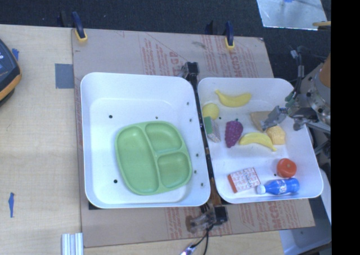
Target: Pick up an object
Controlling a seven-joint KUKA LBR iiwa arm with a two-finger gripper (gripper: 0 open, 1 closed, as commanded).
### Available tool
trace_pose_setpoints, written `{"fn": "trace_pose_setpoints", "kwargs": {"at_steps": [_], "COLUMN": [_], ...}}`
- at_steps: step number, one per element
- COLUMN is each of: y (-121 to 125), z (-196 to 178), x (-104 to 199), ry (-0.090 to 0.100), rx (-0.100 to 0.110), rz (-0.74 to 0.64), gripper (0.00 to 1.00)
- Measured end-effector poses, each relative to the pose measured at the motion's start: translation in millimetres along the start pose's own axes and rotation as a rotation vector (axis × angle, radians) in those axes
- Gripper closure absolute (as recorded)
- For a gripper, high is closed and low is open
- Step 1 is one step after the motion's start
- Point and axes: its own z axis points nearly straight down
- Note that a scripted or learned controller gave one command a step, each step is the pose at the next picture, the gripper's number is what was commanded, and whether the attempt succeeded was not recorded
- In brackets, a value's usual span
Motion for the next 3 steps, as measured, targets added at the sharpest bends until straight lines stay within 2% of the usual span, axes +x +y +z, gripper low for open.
{"fn": "trace_pose_setpoints", "kwargs": {"at_steps": [1,2,3], "y": [78.1,64.0,65.0], "z": [44.6,126.3,114.7], "x": [43.4,70.6,69.2], "ry": [-0.001,0.0,-0.002], "rx": [0.001,0.003,0.002], "rz": [-0.002,-0.001,-0.003], "gripper": [0.0,0.0,1.0]}}
